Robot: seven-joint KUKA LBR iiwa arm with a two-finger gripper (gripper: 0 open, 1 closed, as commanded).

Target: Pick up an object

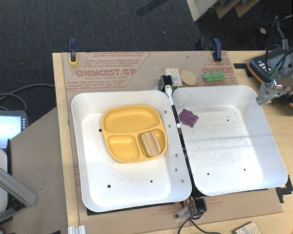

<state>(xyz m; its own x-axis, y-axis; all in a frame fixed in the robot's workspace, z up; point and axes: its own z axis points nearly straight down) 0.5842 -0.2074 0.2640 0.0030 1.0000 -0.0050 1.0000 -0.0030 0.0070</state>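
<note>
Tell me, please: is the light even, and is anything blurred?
Camera view: bright glare washes out the left bin floor around the yellow tray; the right bin is lit more evenly; the arm at the right edge looks blurred.

The bench (110, 72) is covered by a brown protective sheet printed with red lettering. Two shallow white bins sit on it side by side, touching: the left bin (91, 189) toward 9 o'clock, the right bin (265, 177) toward 3 o'clock. At 12 o'clock, beyond the bins, lie a tan disc (188, 78) and a green object (214, 76).
</note>
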